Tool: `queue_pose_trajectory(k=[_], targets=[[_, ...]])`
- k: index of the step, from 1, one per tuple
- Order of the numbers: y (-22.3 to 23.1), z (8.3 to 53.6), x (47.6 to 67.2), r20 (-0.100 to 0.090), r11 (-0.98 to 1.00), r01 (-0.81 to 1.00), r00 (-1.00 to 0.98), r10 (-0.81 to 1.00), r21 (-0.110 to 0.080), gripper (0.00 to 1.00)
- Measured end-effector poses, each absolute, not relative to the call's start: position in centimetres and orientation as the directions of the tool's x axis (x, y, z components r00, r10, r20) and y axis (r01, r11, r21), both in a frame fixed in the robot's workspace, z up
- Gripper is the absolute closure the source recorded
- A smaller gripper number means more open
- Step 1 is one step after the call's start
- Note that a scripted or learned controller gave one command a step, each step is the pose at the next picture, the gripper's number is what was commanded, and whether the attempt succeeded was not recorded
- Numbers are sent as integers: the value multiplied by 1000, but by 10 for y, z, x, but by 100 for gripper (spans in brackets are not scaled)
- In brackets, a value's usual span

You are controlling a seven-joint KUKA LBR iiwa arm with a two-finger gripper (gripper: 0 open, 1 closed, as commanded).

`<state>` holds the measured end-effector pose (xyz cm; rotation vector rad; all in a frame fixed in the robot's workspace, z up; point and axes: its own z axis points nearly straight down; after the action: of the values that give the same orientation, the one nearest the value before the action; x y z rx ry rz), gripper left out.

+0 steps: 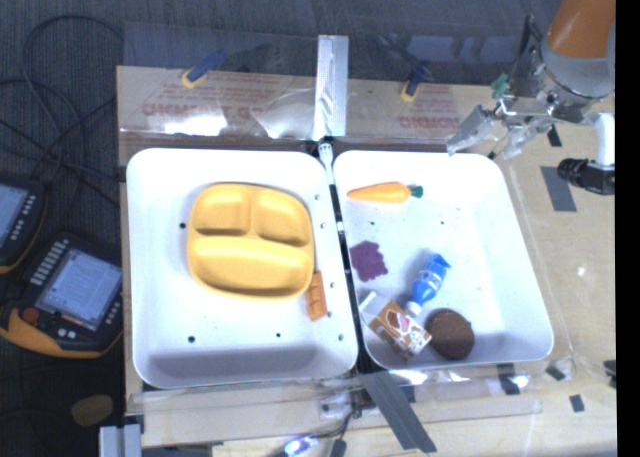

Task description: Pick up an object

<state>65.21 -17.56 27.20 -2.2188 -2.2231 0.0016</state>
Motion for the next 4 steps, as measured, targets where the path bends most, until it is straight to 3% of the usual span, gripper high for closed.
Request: queue_pose_trajectory(k=[1,2,3,4], targets=[[-132,136,613,0,-18,1000,18,1000,-4,0],[-117,116,535,1,329,944,-329,944,0,0],[-146,91,505,-9,272,962,-272,962,17,0],[-147,102,507,-12,270,963,-270,963,20,100]])
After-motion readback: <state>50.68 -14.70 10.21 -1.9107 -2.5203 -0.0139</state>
